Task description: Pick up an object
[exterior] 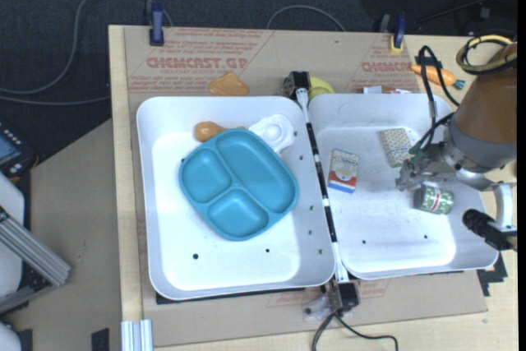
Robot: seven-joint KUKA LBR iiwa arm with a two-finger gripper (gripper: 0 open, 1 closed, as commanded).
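1. The claw (pixel 413 169) sits in the right bin (pixel 386 247), near its right wall; its grip state cannot be told.
2. A small can (pixel 434 199) lies just beside the claw.
3. Bare floor lies below the can.

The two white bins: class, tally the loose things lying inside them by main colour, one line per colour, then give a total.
Blue: 1, the divided tray
White: 2, the small white piece and the carton
Orange: 1, the lump
Patterned: 1, the packet
Green: 1, the can
Total: 6
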